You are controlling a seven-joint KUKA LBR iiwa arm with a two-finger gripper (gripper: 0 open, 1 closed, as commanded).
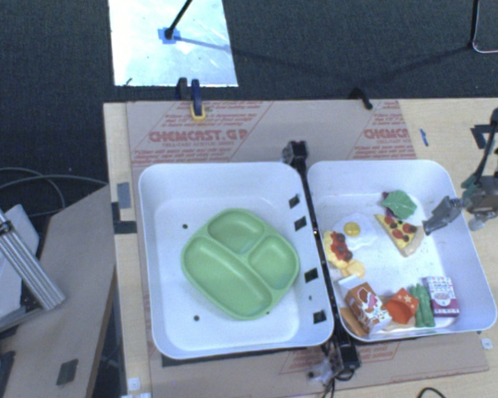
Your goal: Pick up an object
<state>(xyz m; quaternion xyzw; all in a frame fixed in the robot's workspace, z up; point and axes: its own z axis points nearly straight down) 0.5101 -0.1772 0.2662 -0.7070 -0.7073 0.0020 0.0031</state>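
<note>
The right bin (460,262) holds several toy foods. A pizza slice (400,232) lies near the middle, with a green leafy piece (398,203) just behind it. A fried egg (351,229) and a red berry piece (338,247) sit at the left side. Along the front are a small carton (364,307), a red pepper (400,306), a green vegetable (422,303) and a red-and-white box (441,296). My gripper (443,215) reaches over the bin's right rim, a little right of the pizza slice, with nothing seen in it.
The left bin (166,198) holds a green divided plate (240,263). A black clip strip (305,233) runs between the bins. The arm's wrist (490,194) hangs at the right edge. A blue-and-yellow clamp (195,99) stands behind the bins.
</note>
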